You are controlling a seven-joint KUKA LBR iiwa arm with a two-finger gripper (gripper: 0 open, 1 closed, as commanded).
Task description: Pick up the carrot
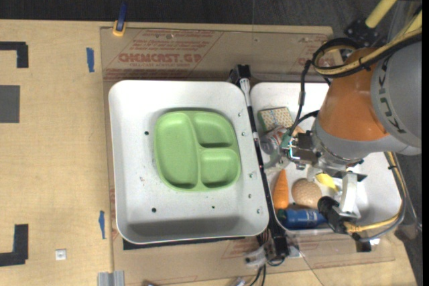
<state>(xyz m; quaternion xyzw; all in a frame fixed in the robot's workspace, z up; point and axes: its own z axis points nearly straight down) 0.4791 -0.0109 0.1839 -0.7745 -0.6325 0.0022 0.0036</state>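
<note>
The orange carrot point(281, 189) lies lengthwise along the left wall of the right bin point(392, 194), with its tip pointing to the near edge. My gripper point(312, 164) hangs over the middle of that bin, just right of and slightly behind the carrot. The grey and orange arm above hides most of the gripper. Nothing shows the carrot being held; it rests on the bin floor.
A brown rounded item point(307, 193) sits right beside the carrot, a blue item point(301, 216) lies below both, and a yellow piece point(326, 179) peeks out under the wrist. A patterned packet point(275, 118) and a shiny item point(271, 141) lie further back. The left bin point(131, 144) holds a green divided plate point(197, 149).
</note>
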